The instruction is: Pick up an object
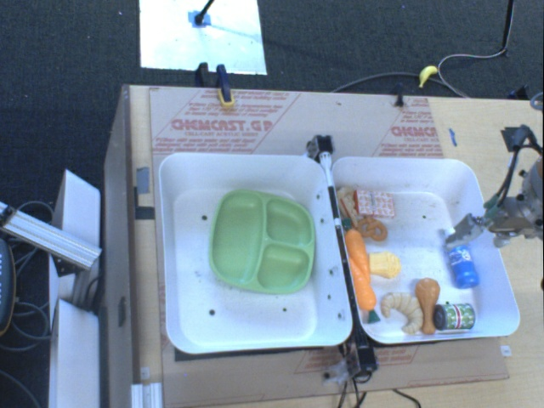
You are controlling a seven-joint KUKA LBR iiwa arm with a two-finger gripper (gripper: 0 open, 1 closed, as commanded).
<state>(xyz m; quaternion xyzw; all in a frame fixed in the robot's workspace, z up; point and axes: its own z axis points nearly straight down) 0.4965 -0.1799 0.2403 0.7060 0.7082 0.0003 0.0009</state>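
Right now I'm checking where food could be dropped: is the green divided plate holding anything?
Empty. The green divided plate lies flat in the left bin, and all its compartments show bare green.

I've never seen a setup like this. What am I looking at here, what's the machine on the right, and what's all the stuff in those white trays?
One camera fixed above a bench looks down at a slant. On the bench sit two shallow white bins side by side. The left bin holds a green divided plate. The right bin holds toy food: a carrot, a chicken drumstick, a croissant, a pretzel, a yellowish piece I can't identify, a small checkered packet, a green tin can lying on its side, and a blue soda can.

The grey machinery at the right edge is a robot arm. Its gripper, a two-fingered hand, is just above the blue soda can in the picture. I cannot tell whether it is holding anything.
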